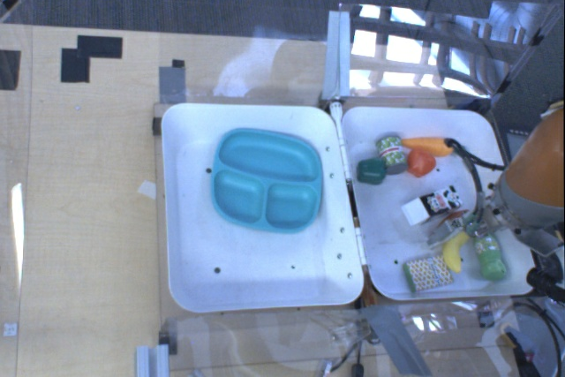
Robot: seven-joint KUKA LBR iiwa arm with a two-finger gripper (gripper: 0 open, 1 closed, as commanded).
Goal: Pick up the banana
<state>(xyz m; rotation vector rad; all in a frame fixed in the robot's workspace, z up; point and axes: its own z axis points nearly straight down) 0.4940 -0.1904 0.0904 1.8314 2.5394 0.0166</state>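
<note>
banana [453,254] lies in the right bin [388,269], near-right part, long axis running near-far, between the patterned block [428,274] and green bottle [489,259]. hand [459,225] sits just beyond its far end; finger state cannot be told.

Small yellow banana [453,253], lying in right bin, near front

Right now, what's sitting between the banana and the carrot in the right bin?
In the camera view, a small black-and-white box lies between the banana and the carrot, with a red piece just under the carrot.
</note>
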